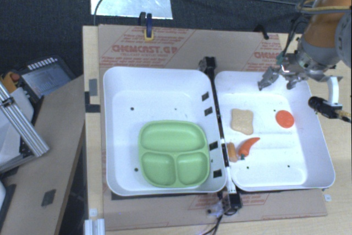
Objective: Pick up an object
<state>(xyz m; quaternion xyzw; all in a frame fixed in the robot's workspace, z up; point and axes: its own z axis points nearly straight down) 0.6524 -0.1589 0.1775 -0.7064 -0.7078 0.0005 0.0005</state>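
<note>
The tool (pixel 280 78) hangs over the far edge of the right bin (pixel 308 173), its fingers spread and holding nothing. The orange disc (pixel 284 119) lies below it (near a beige piece (pixel 242 121)).

Right bin (pixel 308 173): bare floor along the near side; bread slice (pixel 242 121), orange disc (pixel 284 119) and chilli (pixel 248 145) obstruct the middle — green tray (pixel 173 152) crowds the left bin (pixel 118 118).
</note>
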